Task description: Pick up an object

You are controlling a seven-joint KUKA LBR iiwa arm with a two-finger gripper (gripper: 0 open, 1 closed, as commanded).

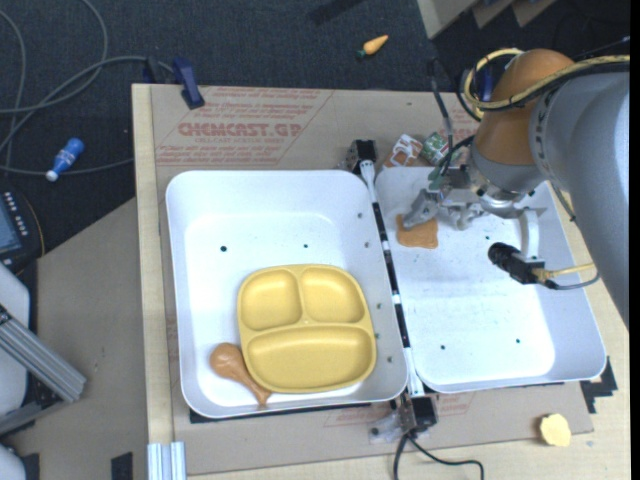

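plainly, board [240, 128] reads "chemcast gp" — gripper [425, 213] over orange piece [418, 234], jaws unclear.

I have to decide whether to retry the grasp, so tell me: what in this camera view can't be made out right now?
- Metal two-finger pincer: too small and cluttered to tell whether its fingers are open or shut.
- Flat orange-brown piece in the right white bin: its top edge sits under the pincer, so contact cannot be judged.
- Tan drumstick-shaped toy: partly hidden by the yellow divided plastic plate.
- Small items at the right bin's far corner: too small to identify.
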